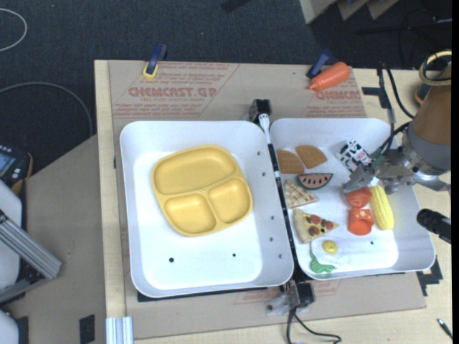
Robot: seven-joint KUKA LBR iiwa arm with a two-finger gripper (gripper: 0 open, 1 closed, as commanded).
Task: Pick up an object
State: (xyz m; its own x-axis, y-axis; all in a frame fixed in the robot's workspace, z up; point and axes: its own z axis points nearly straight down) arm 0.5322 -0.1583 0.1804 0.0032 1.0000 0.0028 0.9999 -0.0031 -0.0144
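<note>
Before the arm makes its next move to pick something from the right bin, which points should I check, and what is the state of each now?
1. Claw is over the right bin: ok.
2. An object lies close to the claw: ok, the red toy and the yellow corn are just below it.
3. An object sits between the claw's fingers: cannot tell.
4. Target stands apart from its neighbours: not ok, red toy and corn touch each other.
5. Yellow divided plate in the left bin is away from the arm's path: ok.
</note>
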